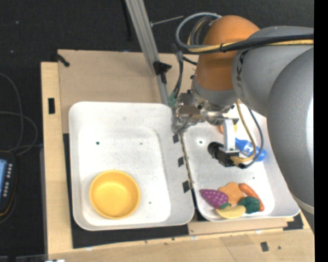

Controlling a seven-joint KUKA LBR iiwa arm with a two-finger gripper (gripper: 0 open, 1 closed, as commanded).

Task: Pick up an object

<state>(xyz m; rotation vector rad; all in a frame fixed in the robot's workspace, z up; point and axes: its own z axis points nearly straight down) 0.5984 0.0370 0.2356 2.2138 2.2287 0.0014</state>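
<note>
A pale wooden bench [98, 75] is seen from above against a dark floor, with two white bins set side by side on it. At the near edge of the right bin [279, 201], toy food is gathered in a cluster: purple grapes [214, 197], a carrot [249, 190], a green toy [252, 204] and a banana [230, 213], touching one another. A blue toy [244, 145] lies farther back in the same bin, partly covered by robot parts. The gripper [181, 120] is placed at that bin's back left corner, by the wall between the bins; whether it is wide, narrow or holding anything cannot be told. A yellow bowl [114, 194] is set in the near part of the left bin [120, 107].
</note>
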